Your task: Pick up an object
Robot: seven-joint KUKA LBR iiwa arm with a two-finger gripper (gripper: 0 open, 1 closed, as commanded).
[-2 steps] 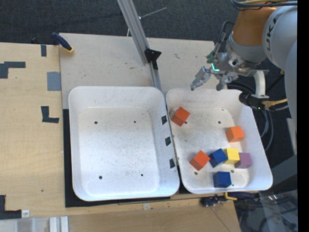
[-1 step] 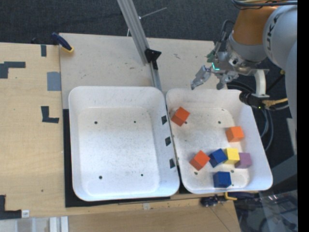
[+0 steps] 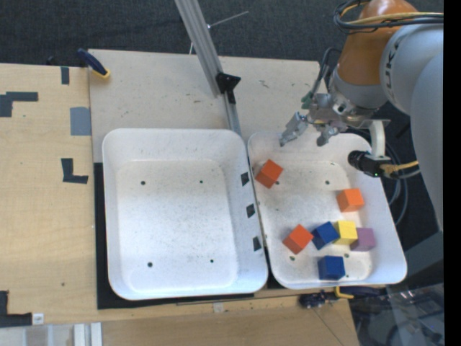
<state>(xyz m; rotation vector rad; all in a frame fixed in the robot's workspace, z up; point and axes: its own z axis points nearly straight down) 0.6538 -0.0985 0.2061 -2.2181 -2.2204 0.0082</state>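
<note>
My gripper (image 3: 307, 135) hangs over the far edge of the right bin (image 3: 310, 274), fingers spread open with nothing between them. An orange cube (image 3: 269, 173) lies in that bin's near-left part, just below and left of the gripper. Further down the bin lie another orange cube (image 3: 351, 200), a third orange cube (image 3: 297, 238), two blue cubes (image 3: 325, 234) (image 3: 331, 267), a yellow cube (image 3: 348, 231) and a purple cube (image 3: 364, 239).
The left bin (image 3: 115, 215) sits beside the right one, sharing a raised middle rim. A slanted metal bar (image 3: 202, 38) crosses the bench behind the bins. A blue and yellow tool (image 3: 94, 63) lies at the bench's far left.
</note>
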